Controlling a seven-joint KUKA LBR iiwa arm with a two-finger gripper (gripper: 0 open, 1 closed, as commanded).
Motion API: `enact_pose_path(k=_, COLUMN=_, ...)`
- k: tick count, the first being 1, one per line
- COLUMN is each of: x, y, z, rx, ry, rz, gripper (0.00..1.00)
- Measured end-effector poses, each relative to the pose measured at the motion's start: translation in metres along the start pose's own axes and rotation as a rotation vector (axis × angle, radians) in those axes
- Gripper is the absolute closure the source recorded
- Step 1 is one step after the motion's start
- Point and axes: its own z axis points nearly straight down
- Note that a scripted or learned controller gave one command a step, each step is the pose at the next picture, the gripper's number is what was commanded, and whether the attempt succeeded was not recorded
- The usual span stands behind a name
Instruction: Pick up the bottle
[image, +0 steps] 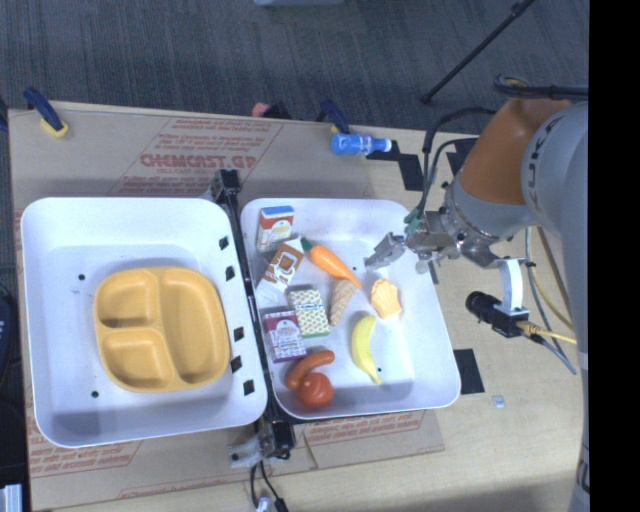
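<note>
My pincer (388, 250), fingers parted and gripping nothing, should lift clear of the right bin (440, 350) toward the bottle (358, 145) (lying on the bench (150, 150) beyond), straddling its body crosswise.

Dark grey ribbed carpet (200, 50) across the top. Below it, a pale wooden bench (520, 440) overlaid with printed brown cardboard (190, 150) (red lettering), pinned by blue clamps (45, 110). Even, soft overhead light.
</note>
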Motion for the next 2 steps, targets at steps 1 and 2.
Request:
enact_pose_path(k=1, x=0.001, y=0.0, z=-0.01, rx=0.002, ry=0.001, rz=-0.005, gripper=1.0)
enact_pose_path(k=2, x=0.008, y=-0.094, z=0.004, rx=0.001, ry=0.0, rz=0.06, gripper=1.0)
